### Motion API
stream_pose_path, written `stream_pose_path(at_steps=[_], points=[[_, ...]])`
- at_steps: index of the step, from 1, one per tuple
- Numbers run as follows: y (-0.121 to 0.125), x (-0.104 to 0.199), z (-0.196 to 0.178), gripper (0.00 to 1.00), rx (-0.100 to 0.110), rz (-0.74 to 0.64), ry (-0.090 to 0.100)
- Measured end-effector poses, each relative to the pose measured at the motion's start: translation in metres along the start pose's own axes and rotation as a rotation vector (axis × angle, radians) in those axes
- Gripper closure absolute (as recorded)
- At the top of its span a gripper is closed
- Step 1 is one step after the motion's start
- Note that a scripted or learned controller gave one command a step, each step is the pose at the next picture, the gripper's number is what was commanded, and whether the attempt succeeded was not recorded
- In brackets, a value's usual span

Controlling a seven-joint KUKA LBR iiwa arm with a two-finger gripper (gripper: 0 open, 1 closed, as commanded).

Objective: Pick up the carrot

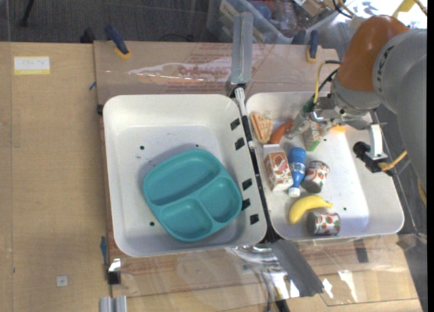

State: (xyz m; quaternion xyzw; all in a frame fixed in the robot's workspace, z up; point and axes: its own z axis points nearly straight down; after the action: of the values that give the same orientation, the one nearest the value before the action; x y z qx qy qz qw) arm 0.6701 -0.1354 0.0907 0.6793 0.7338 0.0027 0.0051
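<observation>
The carrot is a short orange piece lying at a slant near the back of the right bin, just right of a toast-like wedge. My gripper hangs over the back of that bin, right beside the carrot's right end and very close to it. The wrist hides whatever lies directly beneath. Nothing can be seen lifted off the bin floor.
The right bin also holds a toast wedge, a small carton, a blue bottle, a can, a banana and another can. A teal divided plate lies in the left bin.
</observation>
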Motion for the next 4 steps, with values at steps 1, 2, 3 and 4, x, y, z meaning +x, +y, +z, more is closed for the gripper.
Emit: stream_pose_path(at_steps=[1, 2, 3, 4], points=[[0.002, 0.001, -0.012, 1.00, -0.003, -0.003, -0.003], [0.006, 0.082, -0.170, 1.00, 0.007, 0.040, 0.003], [-0.077, 0.078, -0.162, 1.00, 0.010, -0.306, 0.006], [-0.062, 0.029, -0.042, 1.00, 0.006, -0.459, 0.005]])
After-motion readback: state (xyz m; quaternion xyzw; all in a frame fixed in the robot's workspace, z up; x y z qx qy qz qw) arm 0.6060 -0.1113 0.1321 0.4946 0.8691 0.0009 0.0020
